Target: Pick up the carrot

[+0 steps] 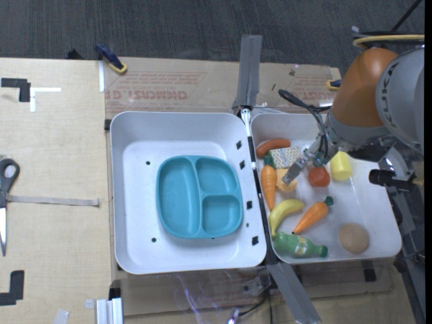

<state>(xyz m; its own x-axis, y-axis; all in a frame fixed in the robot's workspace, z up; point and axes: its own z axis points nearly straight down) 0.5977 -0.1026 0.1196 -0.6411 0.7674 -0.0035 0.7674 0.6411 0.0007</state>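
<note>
You have two white bins side by side in the middle of the frame. The left bin [121,181] holds a teal divided plate [200,196] lying flat near its centre. The right bin [378,228] holds the toy food.

There are two carrots. One carrot [268,185] lies along the right bin's left wall, its tip pointing toward the lower edge of the frame. The other carrot [312,216] lies tilted near the bin's centre, green top toward the upper right.

Just below and left of it you see a banana [285,212], and below that a green bottle [300,246] on its side. A sausage [273,146] sits at the bin's upper left, a red tomato [318,177] and a yellow lemon [341,166] to its right, and a tan round piece [353,237] at the lower right.

The gripper [294,172] hangs over the upper middle of the right bin, between the first carrot and the tomato. You cannot tell how far its fingers are spread, and nothing is visibly held.
</note>
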